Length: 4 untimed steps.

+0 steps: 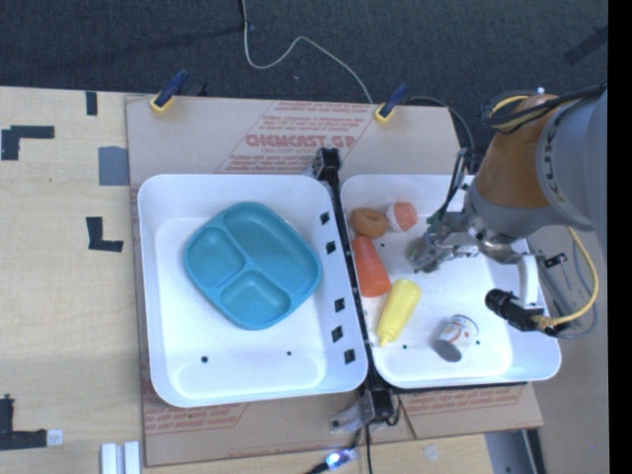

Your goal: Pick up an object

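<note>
1. The gripper (427, 253) hangs low in the right bin (528, 363); whether its jaws are spread or pressed together I cannot tell.
2. Nearest candidate: the yellow bottle (397, 310), lying just below-left of the gripper. It looks like light, smooth, rigid plastic, likely slippery; take it across its narrow middle.
3. Right bin count: one yellow bottle, one orange bottle (370, 266), one brown piece (368, 221), one red-and-white piece (401, 215), one small grey thing (452, 336).
4. Left bin (163, 265): one blue tray (253, 264).
</note>
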Motion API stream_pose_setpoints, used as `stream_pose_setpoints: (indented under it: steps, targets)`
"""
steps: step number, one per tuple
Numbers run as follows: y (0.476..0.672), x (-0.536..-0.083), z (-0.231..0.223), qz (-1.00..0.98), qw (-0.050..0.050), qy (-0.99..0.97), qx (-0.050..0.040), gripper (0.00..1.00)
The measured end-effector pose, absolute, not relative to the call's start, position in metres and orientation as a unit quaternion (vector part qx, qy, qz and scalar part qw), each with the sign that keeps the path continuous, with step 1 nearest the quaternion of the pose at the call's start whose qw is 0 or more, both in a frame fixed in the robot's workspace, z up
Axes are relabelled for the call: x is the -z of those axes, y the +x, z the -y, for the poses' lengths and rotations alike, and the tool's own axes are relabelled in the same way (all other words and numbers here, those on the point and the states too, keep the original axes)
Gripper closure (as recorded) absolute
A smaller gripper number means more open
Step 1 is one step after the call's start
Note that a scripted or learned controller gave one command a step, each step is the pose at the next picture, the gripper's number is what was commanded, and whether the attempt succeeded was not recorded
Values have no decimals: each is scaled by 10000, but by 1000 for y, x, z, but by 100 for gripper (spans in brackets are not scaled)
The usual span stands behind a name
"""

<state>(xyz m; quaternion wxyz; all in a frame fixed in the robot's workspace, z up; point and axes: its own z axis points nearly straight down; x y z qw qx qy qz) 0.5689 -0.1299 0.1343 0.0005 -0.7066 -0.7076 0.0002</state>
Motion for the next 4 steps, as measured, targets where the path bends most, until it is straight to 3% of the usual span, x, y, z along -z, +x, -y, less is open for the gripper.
stream_pose_setpoints:
  steps: [2, 4]
  targets:
    - [570, -212, 131, 7077, -2, -7065, -1, 100]
    - [546, -200, 15, 7094, 28, -7048, -17, 100]
